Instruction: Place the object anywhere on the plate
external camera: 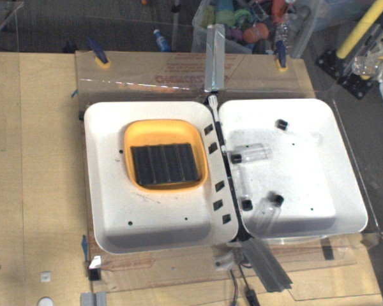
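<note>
A yellow-orange plate (161,130) with rounded corners lies in the left white bin (115,215). A black rectangular object (165,163) with lengthwise ridges rests flat on the plate, covering most of its front half. Its edges stay within the plate's rim.
The right white bin (309,171) holds a clear tube with a dark cap (249,154), a second clear tube (268,210) near the front, and a small black piece (281,125) at the back. Black clips (216,167) line the divider between the bins. A clear box of toys (255,8) stands behind.
</note>
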Robot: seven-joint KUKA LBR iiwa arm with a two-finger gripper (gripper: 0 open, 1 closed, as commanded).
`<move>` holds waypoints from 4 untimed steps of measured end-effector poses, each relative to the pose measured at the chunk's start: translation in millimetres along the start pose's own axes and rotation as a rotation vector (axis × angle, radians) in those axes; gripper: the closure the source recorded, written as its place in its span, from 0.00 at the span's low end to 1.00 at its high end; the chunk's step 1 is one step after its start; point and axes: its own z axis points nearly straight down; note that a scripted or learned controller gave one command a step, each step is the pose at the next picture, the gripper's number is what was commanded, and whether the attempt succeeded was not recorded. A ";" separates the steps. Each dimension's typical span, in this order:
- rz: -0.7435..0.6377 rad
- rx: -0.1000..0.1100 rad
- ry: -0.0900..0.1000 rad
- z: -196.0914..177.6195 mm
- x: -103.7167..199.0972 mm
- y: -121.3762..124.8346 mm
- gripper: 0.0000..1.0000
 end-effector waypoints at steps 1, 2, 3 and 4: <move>-0.315 0.001 -0.005 -3.5 -7.9 0.4 1.00; -0.585 0.001 -0.005 -3.4 -9.7 0.7 1.00; -0.952 0.001 -0.005 -3.2 -9.5 0.3 1.00; -1.280 -0.006 0.001 14.1 -8.9 0.7 1.00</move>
